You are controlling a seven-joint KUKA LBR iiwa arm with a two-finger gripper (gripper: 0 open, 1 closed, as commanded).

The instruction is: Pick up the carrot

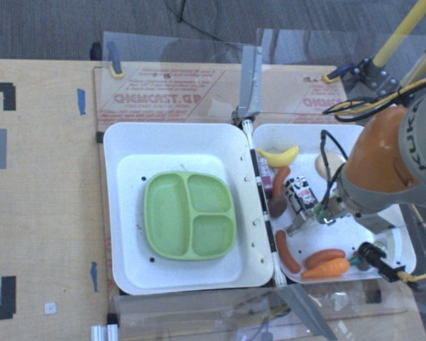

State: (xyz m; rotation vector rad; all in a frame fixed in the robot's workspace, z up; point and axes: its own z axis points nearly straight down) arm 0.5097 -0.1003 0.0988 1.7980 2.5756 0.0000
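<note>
The carrot is orange and tapered. It lies flat along the front wall of the right bin, just below a reddish sausage. My gripper hangs over the middle of the right bin, above and left of the carrot and well apart from it. The grey arm with its orange band comes in from the right and hides part of the bin floor. Nothing shows in the gripper.
The right bin also holds a banana, a red sausage, another sausage at the front left, a brown piece and a pale round item. A green divided plate sits in the left bin. Cables trail at the right.
</note>
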